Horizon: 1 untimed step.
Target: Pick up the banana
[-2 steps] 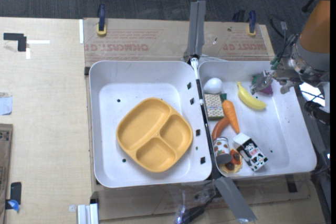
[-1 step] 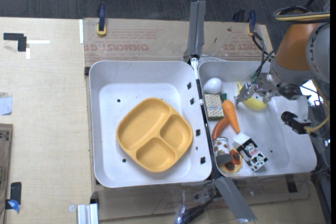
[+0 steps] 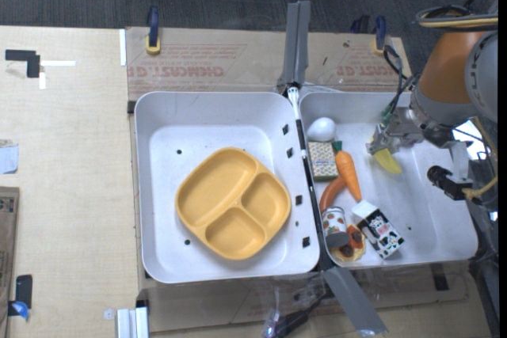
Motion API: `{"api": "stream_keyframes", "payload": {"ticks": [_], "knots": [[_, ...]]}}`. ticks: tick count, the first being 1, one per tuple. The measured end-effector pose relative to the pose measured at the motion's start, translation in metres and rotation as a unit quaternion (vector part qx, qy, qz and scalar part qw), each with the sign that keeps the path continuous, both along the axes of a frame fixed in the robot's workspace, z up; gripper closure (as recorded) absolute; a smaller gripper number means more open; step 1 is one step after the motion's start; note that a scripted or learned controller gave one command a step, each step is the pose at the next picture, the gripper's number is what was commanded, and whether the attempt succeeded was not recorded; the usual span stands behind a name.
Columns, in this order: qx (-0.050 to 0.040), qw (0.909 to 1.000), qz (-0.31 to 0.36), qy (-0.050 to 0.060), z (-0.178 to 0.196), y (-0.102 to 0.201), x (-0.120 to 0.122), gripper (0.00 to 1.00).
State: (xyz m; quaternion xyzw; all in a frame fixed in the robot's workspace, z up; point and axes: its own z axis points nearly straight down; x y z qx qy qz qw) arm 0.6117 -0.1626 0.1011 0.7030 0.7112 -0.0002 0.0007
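1. Clutter in the right bin (image 3: pixel 444 241) is pushed up along the divider side: a white egg (image 3: pixel 322 127), a small snack box (image 3: pixel 322 159), a carrot (image 3: pixel 347 174), a reddish sausage-like piece (image 3: pixel 331 192), a small can (image 3: pixel 333 222), a cookie-like item (image 3: pixel 351 248) and a cow-print milk carton (image 3: pixel 376 229). That leaves you open floor toward the arm's side of the bin.

2. Across the divider, the left bin (image 3: pixel 158 131) holds a yellow three-compartment plate (image 3: pixel 232 203), lying flat and well apart from anything the task concerns.

3. The banana (image 3: pixel 388 161) is what you want: a small yellow piece in the right bin, lying right of the carrot and apart from it, on bare white floor (most of it is covered by the tool, so you cannot read its full shape or heading).

4. The gripper (image 3: pixel 385 143) sits directly over the banana's upper end, reaching in from the right, with the yellow tip showing just below and right of the fingers. From this slant you cannot tell whether the jaws are spread or closed, nor whether they are touching the fruit or only hovering above it.

5. My reading is that the arm is at the grasp point, and nothing neighbouring crowds the fingers. The risk is a glancing pinch on the banana's end rather than its middle.
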Motion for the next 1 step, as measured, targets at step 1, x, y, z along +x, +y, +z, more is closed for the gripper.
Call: {"api": "stream_keyframes", "payload": {"ticks": [1], "knots": [[0.0000, 1.0000, 0.009, 0.000, 0.0900, 0.0527, 0.0475, 1.00]]}}
